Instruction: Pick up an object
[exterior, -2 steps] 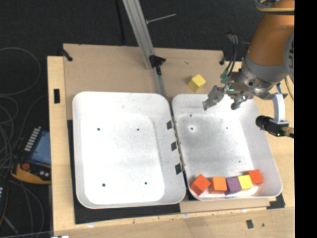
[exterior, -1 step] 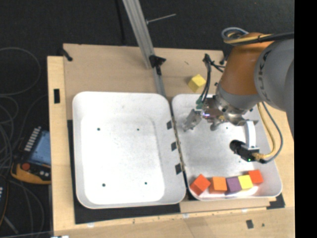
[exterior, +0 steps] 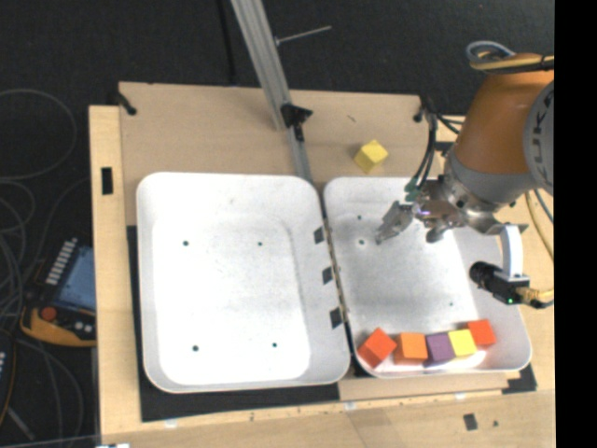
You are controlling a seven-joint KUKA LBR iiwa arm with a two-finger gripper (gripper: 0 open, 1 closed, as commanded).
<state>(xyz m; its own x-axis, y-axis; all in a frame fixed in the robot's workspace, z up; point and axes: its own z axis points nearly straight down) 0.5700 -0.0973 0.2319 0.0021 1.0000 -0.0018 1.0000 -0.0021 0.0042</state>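
Along the front wall of the right bin point(exterior: 410, 278) sits a row of several small blocks: a red-orange one point(exterior: 378, 345) at the left end, then an orange point(exterior: 412, 345), a purple point(exterior: 438, 346), a yellow point(exterior: 463, 343) and another red-orange one point(exterior: 481, 333). My gripper point(exterior: 411, 229) hangs over the back half of that bin, well behind the row. It is open, and nothing sits between its fingers. The grey arm with its orange band point(exterior: 504, 129) comes in from the right.
A yellow cube point(exterior: 370, 155) lies on the wooden bench behind the right bin, outside it. The left bin point(exterior: 159, 278) adjoins the right one. A slanted metal post point(exterior: 266, 54) rises at the back. Cables and a pendant point(exterior: 61, 297) lie left of the bench.
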